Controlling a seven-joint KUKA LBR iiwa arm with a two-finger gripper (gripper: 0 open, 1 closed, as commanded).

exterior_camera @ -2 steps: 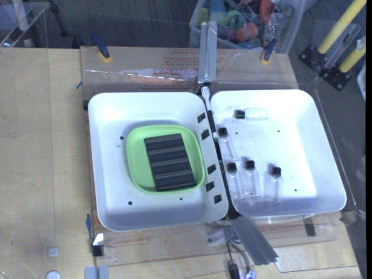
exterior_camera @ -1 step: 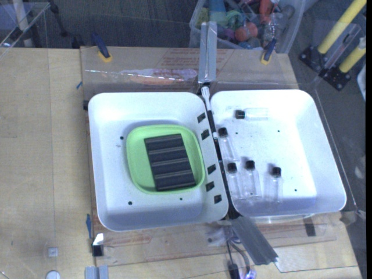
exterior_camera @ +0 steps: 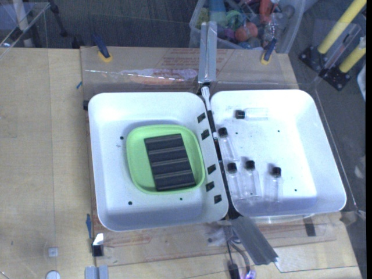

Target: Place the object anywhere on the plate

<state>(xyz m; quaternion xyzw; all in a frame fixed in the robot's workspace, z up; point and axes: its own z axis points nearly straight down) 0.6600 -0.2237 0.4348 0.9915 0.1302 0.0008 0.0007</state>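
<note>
A light green square plate lies in the left white bin. On the plate rests a dark ribbed rectangular block, lying flat and filling most of its middle. In the right bin lie several clear vials with black caps: one near the back, one by the divider, and three toward the front.
A metal strip stands at the back between the bins. A clear box of colourful toys sits behind the bench. Yellow and black bars lean at the far right. Blue clamps hold a plastic sheet.
</note>
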